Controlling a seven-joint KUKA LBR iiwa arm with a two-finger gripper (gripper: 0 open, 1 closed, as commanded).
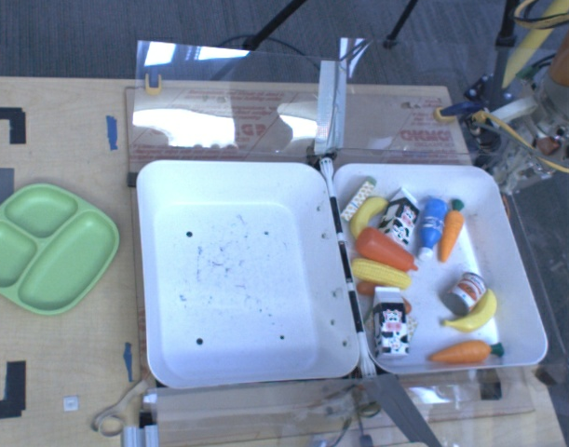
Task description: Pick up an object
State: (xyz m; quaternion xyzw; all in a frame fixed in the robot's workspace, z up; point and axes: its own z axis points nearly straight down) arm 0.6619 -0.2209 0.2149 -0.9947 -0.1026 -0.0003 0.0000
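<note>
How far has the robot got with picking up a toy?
Nothing looks picked up yet. The toys all lie in the right bin: bananas, carrots, a blue bottle, a can and cow-print cartons. The arm sits at the upper right, off to the side of the bins, with no toy seen on it. Reaching in, grabbing and lifting are all left to do.

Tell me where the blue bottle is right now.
The blue bottle lies in the right bin, toward its far side, between the cow-print carton and an upright carrot.
</note>
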